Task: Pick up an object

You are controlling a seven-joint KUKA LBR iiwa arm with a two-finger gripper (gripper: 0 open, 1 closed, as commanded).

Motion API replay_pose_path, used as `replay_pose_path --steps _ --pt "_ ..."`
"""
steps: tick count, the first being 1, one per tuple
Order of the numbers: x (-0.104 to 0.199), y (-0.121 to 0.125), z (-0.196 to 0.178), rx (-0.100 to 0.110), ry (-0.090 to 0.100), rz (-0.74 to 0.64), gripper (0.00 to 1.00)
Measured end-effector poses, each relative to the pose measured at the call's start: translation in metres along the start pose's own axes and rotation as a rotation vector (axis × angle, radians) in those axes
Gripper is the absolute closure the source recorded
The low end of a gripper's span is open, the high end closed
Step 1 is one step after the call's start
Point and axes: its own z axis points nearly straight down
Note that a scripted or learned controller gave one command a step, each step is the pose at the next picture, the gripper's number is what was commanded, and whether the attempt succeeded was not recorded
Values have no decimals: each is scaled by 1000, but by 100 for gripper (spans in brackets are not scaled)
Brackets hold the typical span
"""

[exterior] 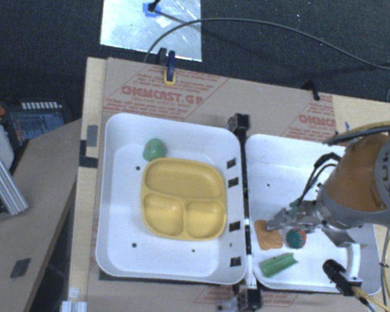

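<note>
My gripper (291, 221) is low in the right bin (278, 161), at its front left part. Directly under and beside it lie an orange piece (267, 237) and a small teal and red round thing (295, 238). Whether either one is touched I cannot tell. A green elongated thing (278, 265) lies near the bin's front wall, apart from the gripper. The grey and orange arm (367, 182) covers the bin's right side.
The left bin (119, 178) holds a yellow divided plate (182, 198) in its middle and a small green round thing (155, 149) behind it. A black divider (241, 192) runs between the bins. Bare white floor shows at the back of the right bin.
</note>
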Motion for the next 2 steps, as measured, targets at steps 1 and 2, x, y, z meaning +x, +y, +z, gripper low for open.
replay_pose_path --steps 1,2 --pt "1 2 -13 -4 2 -1 100" --pt "3 13 -70 -5 -1 -5 100"
